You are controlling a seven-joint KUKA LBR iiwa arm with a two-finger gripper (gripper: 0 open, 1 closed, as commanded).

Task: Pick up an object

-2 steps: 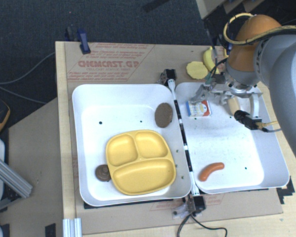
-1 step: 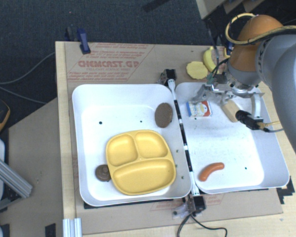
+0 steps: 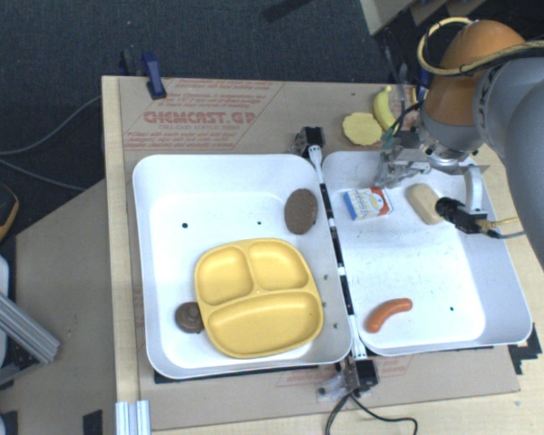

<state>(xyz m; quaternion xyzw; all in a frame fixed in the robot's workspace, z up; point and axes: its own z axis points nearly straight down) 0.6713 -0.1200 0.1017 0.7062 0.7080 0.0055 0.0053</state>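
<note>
The arm reaches in from the right, wrist bent down, hand (image 3: 401,166) low over the right bin (image 3: 471,333) at its far edge. Open or closed, I cannot tell. The carton (image 3: 366,203) lies just beside it.

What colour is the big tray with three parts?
Yellow. The tray shows plainly in the camera view, in the left bin.

Arm (image 3: 517,107): grey, orange band above the wrist, entering from the right and bent down over the far end of the right bin (image 3: 490,333). Gripper (image 3: 394,172): pointing downward, low above that bin's far-left corner. Finger state: indistinct.
</note>
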